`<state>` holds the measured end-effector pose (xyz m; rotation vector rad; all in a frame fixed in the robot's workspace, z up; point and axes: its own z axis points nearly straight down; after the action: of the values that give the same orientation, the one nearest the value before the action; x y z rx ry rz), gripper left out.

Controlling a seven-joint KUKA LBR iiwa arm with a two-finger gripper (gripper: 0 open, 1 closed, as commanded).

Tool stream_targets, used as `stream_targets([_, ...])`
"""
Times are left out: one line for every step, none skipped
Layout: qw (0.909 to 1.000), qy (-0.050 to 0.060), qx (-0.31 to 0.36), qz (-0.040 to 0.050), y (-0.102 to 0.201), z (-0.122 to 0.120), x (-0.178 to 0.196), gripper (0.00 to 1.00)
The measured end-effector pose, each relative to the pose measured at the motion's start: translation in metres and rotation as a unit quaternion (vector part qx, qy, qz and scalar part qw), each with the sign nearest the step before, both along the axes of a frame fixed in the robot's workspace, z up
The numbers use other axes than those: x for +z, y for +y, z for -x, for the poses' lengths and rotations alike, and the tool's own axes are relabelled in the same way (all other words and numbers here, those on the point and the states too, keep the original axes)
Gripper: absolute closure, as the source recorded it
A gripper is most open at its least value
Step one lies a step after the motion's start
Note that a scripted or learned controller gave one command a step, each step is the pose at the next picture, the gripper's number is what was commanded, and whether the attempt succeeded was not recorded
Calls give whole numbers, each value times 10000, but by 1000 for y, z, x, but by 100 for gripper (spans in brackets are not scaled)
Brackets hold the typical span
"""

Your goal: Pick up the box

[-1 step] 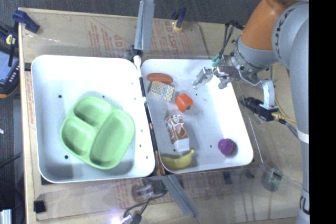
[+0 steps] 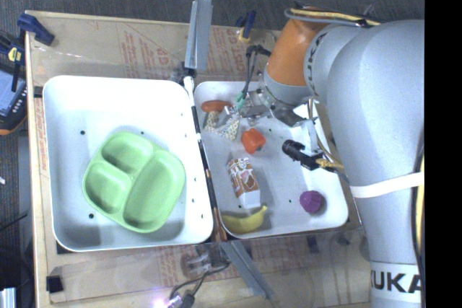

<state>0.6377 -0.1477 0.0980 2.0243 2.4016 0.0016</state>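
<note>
The box (image 2: 243, 182) is a small brown and white carton lying flat near the middle of the right bin (image 2: 333, 216). My gripper (image 2: 241, 110) hangs over the far left corner of that bin, well beyond the box and apart from it. It is right above a speckled pale object (image 2: 226, 127) and beside a red-brown item (image 2: 214, 106). The wrist hides what lies under the gripper.
An orange-red piece (image 2: 253, 141) lies between the gripper and the box. A banana (image 2: 244, 219) rests at the near wall and a purple object (image 2: 312, 201) at the near right. The left bin (image 2: 65, 104) holds a green divided plate (image 2: 135, 182).
</note>
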Motion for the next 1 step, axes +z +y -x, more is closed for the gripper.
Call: stream_targets([10000, -5, 14, -5, 1, -1, 11, 100])
